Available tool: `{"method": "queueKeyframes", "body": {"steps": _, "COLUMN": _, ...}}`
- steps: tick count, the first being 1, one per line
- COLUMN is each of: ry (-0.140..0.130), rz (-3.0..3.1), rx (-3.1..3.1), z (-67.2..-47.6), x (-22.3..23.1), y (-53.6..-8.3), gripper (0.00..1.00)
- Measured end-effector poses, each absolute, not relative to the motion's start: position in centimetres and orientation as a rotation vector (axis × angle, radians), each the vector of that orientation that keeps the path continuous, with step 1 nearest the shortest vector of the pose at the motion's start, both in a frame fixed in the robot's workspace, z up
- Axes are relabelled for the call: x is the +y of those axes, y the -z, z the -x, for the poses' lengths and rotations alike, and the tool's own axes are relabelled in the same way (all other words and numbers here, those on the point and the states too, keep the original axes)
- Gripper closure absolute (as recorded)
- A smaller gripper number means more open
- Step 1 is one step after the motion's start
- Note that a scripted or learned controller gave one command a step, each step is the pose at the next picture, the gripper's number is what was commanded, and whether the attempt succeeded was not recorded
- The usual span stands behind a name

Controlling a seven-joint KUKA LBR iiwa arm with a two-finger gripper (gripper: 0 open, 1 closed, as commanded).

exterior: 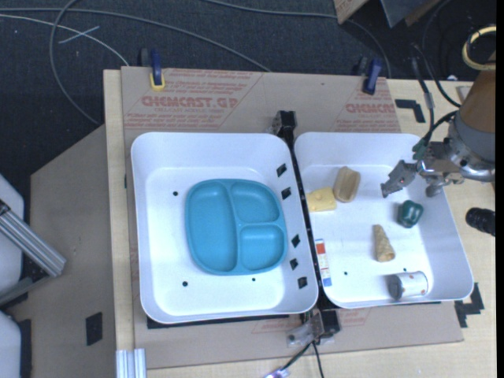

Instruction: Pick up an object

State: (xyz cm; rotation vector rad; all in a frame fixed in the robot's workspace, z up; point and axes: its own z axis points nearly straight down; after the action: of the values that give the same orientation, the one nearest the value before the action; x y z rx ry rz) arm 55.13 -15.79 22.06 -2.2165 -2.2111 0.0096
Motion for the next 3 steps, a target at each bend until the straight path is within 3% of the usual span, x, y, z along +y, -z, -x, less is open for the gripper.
{"method": "queueKeyframes", "body": {"steps": 1, "ry": 0.000, "rz": 2.220, "rx": -2.221, "z": -55.4, "x": -15.8, "y": -22.6, "gripper": 0.00}}
{"method": "queueKeyframes", "body": {"steps": 3, "ry": -0.004, "rz": 2.217, "rx": -2.216, "z": -54.9, "x": -14.6, "y": -13.8, "gripper": 0.00}}
